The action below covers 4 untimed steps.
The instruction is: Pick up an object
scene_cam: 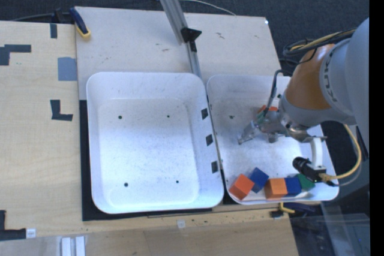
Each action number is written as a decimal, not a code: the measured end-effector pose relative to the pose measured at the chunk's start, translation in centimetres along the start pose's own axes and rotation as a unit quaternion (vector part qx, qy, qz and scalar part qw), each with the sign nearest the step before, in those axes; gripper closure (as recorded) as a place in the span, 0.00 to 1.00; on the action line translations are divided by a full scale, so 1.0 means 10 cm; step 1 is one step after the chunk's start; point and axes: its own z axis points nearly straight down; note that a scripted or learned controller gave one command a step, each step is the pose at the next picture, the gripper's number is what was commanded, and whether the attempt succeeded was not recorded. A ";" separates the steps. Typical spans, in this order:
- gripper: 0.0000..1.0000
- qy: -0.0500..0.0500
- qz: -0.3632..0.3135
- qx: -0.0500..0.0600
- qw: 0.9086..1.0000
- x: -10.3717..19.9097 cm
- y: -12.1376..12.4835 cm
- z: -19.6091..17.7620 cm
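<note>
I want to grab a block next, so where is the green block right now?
In the camera view the green block lies in the right bin, at its near right corner, at the right end of the block row beside a blue block.

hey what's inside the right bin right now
Along the right bin's near edge: two orange blocks, two blue blocks, something green. The gripper hangs inside; the arm covers the right part.

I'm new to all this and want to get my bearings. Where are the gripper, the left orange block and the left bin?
gripper (247, 136): camera view, between its fingertips.
left orange block (241, 186): camera view, top face.
left bin (144, 80): camera view, far rim.
</note>
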 end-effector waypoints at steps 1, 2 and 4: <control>0.00 0.000 0.001 -0.003 1.000 -0.75 0.61 0.06; 1.00 0.000 -0.002 -0.001 1.000 -0.71 0.60 -0.03; 1.00 0.002 -0.004 -0.005 1.000 0.78 0.76 -0.99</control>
